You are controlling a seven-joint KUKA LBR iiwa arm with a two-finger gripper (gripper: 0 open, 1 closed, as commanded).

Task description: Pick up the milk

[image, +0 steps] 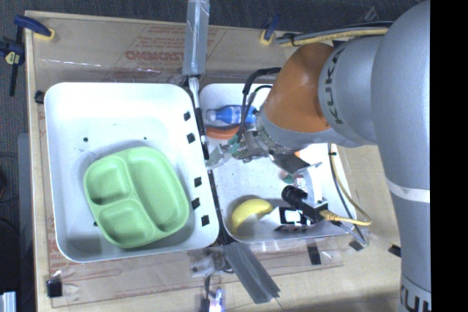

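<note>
A blue-and-white container [227, 115], which may be the milk, lies on its side at the far left corner of the right bin [235, 94]. The arm's orange band partly covers it. My gripper [232, 147] hangs low over the left side of the right bin, just in front of that container and close to the bin's left wall. The wrist hides most of the gripper, and nothing can be seen held in it.
An orange object [219, 132] lies just under the blue-and-white container. A yellow fruit [251, 212] rests at the near left of the right bin. A green divided plate [135, 195] sits in the left bin [66, 106]. The arm's grey body covers the right bin's right half.
</note>
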